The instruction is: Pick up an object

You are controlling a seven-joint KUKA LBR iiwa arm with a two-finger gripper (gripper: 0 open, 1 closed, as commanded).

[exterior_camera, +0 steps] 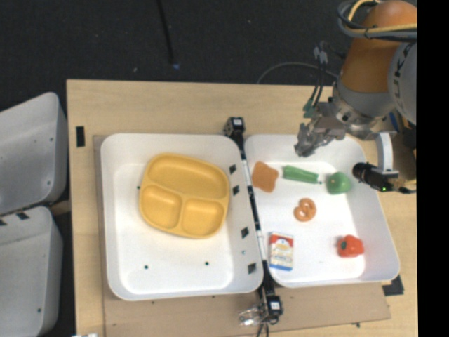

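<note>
My gripper (306,146) hangs over the far edge of the right bin (365,265), above and a little right of a green stick (301,175). Nothing shows between its fingers. In that bin lie an orange-brown flat piece (264,177), a green round piece (339,182), a small orange ring (304,210), a red piece (350,246) and a small white and red carton (280,251).
The left bin (126,258) holds a yellow divided plate (184,194). A row of black clips (250,216) runs along the seam between the bins. The wooden bench (140,93) surrounds both bins.
</note>
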